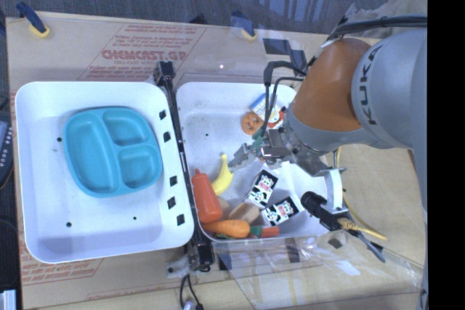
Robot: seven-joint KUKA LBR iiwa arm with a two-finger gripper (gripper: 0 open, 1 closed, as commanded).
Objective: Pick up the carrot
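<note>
The left bin (43, 178) held a blue tray (112, 150) of smooth moulded plastic, three shallow wells, nothing to do with the job. In the right bin (200, 102), along the near wall, stood a glossy red bottle (205, 197), a curved yellow banana (222, 174), and the carrot (232, 229), a short tapered orange piece lying flat against the near corner. Two black-and-white cartons (270, 198) lay just beside it.

The gripper (260, 149) hung over the bin's middle, apart from the carrot; whether its tips were spread or closed could not be made out. The risk looked plain: the carrot sat wedged by the wall, bottle and cartons, so a descent might strike a neighbour or the rim, or slip off the smooth taper.
</note>
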